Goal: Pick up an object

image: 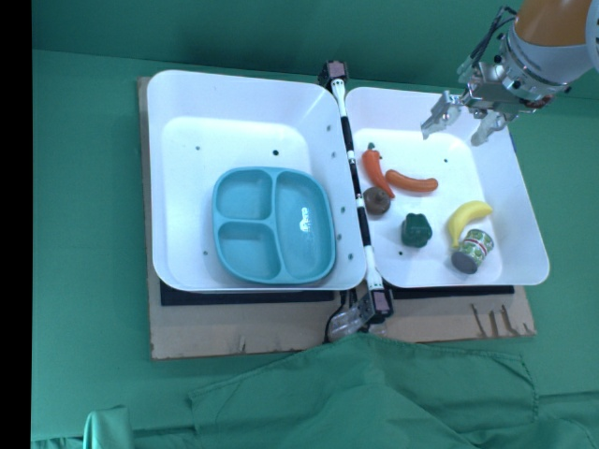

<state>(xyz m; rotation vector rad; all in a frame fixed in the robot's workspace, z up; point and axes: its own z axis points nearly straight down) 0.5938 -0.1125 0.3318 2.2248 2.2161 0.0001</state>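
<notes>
My gripper [461,126] hangs open above the far part of the right bin [527,251], its two fingers spread with nothing between them. Below it in that bin lie an orange sausage [412,182], an orange carrot [374,169] and a small brown round piece [377,200] near the left wall. A dark green pepper [416,229] sits in the middle. A yellow banana [467,219] and a small can [473,250] lie toward the near right.
The left bin [178,110] holds a blue divided plate [273,224]. A black-tipped divider bar [354,171] runs between the bins. Green cloth [374,391] lies bunched in front of the bench.
</notes>
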